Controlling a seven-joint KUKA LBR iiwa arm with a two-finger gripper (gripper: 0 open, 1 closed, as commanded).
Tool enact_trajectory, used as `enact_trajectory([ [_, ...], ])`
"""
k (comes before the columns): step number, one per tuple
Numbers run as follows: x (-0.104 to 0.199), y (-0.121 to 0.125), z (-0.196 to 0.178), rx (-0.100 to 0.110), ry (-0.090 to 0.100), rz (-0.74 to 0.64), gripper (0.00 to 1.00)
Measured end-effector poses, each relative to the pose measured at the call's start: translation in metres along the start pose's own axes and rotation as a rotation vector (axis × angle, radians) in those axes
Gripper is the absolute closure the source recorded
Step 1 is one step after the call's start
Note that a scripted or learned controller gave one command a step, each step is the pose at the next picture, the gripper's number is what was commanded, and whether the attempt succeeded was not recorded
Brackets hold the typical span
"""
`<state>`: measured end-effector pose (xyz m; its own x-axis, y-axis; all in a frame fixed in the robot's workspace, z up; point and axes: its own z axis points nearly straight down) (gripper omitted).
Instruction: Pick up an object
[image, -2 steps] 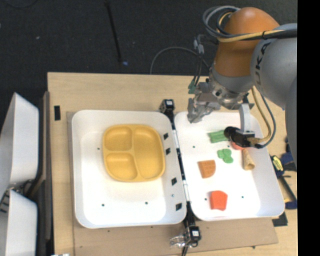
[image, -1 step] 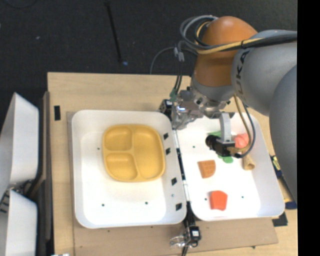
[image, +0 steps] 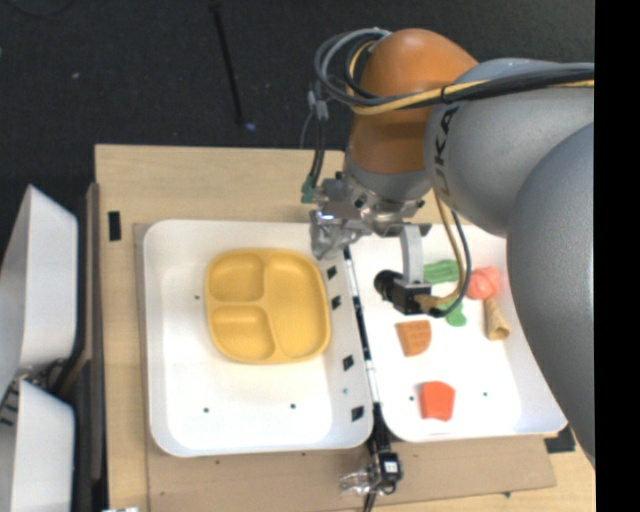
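On the bench (image: 120, 165), the left bin (image: 165, 340) holds a yellow plate (image: 268, 305). The tool (image: 330, 238) hangs over the bins' far shared edge; I cannot tell whether it is open or closed. An orange block (image: 435, 400) lies at the near end of the right bin (image: 505, 395).

no text, label, brand, number or sign can be read anywhere on what is shown.

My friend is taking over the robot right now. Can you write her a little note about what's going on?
End effector: above the far end of the wall between the bins, with nothing seen in it.
Left bin: yellow divided plate.
Right bin: green piece, pink piece, tan piece, orange piece, red block.
Done: nothing lifted yet.
Left: choose one object, grasp it, raise it.
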<state>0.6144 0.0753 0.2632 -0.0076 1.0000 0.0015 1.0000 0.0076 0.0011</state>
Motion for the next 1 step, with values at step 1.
enact_trajectory([
  [1, -0.0033, 0.0002, 0.0000, 0.000, -0.001, 0.005, 0.00],
])
